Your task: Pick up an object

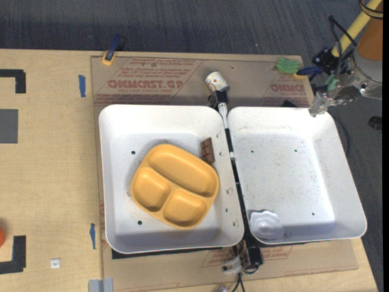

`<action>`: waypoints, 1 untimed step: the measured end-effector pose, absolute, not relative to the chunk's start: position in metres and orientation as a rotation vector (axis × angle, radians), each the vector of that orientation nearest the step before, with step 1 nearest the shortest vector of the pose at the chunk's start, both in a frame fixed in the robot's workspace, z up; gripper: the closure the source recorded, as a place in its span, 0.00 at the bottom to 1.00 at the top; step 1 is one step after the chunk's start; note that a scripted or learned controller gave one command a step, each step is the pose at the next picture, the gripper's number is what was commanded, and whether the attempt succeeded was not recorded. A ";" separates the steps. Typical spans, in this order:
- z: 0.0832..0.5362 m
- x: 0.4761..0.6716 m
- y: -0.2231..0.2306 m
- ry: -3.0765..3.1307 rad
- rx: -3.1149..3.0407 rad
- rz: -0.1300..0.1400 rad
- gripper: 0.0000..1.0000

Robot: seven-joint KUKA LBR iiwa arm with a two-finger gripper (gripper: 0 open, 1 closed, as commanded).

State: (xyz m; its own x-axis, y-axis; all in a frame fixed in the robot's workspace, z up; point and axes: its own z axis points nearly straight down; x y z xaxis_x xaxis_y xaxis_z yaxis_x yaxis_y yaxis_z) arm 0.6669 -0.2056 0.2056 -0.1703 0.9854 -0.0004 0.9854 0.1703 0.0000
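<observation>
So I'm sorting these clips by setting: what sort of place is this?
Probably a robotics lab bench: two white bins side by side on a taped board, a grey arm's end effector over the right one, cables and clamps.

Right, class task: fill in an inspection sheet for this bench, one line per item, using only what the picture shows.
Surface: wooden bench under cardboard sheet, two white bins side by side.
Job's things: yellow divided tray and small brown block in left bin; clear crumpled plastic piece in right bin.
Clutter: blue tape marks.
Pincer: above right bin's far right corner, holding nothing seen.
Cables: wires on arm.
Surroundings: dark carpet.
</observation>
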 end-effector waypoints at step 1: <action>0.205 0.667 -0.156 2.381 2.050 0.001 1.00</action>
State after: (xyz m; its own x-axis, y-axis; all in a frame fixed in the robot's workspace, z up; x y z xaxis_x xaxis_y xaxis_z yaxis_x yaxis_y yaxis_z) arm 0.6671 -0.1563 0.2046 -0.1486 0.9889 0.0008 0.9889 0.1486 0.0000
